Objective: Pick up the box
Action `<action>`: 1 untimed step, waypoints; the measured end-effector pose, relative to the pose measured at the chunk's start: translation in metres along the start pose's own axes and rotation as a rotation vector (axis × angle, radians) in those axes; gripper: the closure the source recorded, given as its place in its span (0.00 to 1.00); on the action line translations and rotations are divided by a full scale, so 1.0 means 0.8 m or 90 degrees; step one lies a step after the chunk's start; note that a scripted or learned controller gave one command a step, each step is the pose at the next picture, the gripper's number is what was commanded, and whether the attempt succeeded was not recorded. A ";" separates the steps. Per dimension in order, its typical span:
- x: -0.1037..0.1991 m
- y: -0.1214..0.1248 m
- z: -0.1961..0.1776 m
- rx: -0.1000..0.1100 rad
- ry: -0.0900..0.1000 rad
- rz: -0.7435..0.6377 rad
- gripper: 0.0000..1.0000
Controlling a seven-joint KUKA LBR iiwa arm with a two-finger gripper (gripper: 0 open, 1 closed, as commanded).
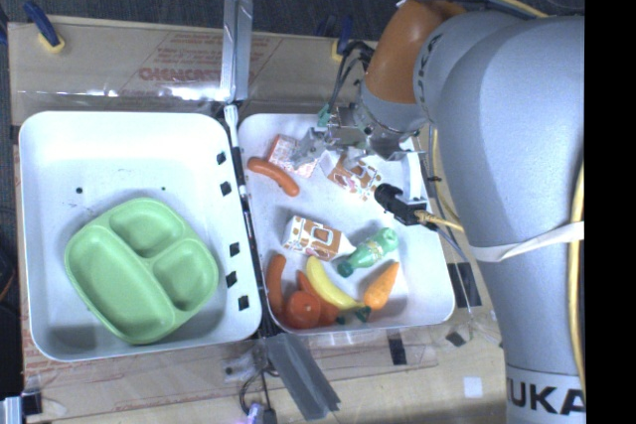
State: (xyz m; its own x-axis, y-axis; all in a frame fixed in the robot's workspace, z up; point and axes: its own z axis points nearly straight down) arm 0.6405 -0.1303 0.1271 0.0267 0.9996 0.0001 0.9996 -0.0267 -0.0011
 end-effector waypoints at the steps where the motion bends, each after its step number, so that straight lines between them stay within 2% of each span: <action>1: 0.050 0.024 0.034 -0.008 -0.001 -0.081 0.00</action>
